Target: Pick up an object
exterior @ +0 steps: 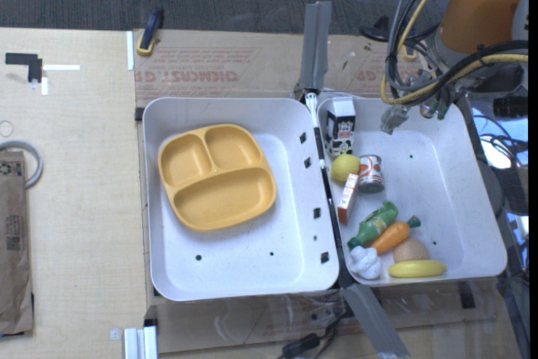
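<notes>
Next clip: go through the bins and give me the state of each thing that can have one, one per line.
gripper: above the right bin's back edge, nothing visibly held; fingers unclear.
yellow divided plate: flat in the left bin, right side up.
milk carton: upright.
can: lying on its side.
green bottle: lying down.
carrot: lying against the green bottle.
banana: lying flat.

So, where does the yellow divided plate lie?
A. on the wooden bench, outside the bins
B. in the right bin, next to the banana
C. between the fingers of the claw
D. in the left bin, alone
D: the yellow divided plate lies flat in the left bin with no other object beside it; the food items are all in the right bin.
</notes>
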Motion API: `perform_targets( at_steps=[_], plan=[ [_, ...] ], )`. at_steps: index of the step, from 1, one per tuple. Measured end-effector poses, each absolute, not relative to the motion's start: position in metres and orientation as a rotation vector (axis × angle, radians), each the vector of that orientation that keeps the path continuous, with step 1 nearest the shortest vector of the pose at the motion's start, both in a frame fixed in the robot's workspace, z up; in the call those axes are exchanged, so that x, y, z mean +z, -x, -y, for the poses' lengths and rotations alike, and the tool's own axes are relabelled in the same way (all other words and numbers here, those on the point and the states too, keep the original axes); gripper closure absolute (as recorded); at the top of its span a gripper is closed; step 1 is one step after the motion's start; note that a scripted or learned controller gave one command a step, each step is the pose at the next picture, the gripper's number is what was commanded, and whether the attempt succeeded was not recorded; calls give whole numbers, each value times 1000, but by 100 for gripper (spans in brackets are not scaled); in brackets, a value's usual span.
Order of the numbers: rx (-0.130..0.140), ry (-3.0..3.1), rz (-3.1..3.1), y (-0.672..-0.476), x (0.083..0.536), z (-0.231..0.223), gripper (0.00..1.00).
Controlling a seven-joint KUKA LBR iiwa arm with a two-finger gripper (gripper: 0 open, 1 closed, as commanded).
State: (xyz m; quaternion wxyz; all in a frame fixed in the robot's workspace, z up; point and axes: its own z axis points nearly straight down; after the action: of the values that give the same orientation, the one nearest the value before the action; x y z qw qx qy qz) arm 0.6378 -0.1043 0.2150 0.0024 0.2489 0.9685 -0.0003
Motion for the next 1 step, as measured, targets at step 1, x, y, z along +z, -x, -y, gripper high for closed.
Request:
perform_targets(
  at_steps=[1],
  plan=[
    [0, -540, -3093, -586, 192, -1, 100]
  ],
)
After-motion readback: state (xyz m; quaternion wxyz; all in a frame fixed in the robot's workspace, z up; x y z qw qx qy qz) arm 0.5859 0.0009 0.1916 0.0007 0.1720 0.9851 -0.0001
